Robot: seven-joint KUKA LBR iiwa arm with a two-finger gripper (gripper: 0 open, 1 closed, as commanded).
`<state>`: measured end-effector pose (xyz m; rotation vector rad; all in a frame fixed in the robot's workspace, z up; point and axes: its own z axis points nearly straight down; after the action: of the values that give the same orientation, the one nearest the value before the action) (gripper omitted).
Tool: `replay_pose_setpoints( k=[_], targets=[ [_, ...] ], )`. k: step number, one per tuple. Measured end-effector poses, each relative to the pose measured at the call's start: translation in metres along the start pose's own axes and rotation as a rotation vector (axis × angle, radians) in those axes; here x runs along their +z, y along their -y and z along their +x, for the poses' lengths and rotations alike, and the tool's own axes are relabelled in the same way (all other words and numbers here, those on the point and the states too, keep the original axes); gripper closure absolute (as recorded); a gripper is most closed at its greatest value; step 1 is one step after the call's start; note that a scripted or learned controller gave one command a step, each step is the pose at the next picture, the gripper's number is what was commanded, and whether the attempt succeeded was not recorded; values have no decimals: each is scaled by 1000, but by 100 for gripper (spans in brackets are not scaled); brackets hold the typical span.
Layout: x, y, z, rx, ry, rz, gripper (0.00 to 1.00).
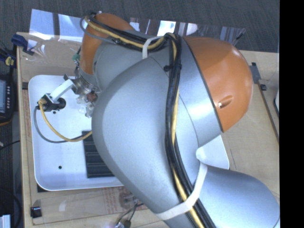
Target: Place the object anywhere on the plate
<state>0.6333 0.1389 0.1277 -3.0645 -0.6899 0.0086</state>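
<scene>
**Arm bent low over the left bin, wrist near its upper edge**

Most of the view is taken up by the grey arm [156,141], reaching in from the right, with an orange dome [223,84] at its elbow and a black-and-yellow cable bundle [172,103] strapped along its length. The wrist end is seen over the left white bin [47,175], below a second orange section [102,32]. The gripper [84,96] is made out only as a cluster of small metal parts beside the wrist — whether it is spread or pressed together cannot be told, and nothing can be seen pinched in it. A yellow cable [52,132] loops across the bin floor from a white bracket [59,93]. A dark ribbed slab [97,160] lies in the bin, partly covered by the arm — whether this is the plate or the object cannot be told.
</scene>
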Motion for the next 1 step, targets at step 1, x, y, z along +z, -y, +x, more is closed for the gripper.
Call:
replay_pose_setpoints(
  k=[1],
  targets=[
    [-160, 5, -24, -160, -3, 2, 100]
  ],
)
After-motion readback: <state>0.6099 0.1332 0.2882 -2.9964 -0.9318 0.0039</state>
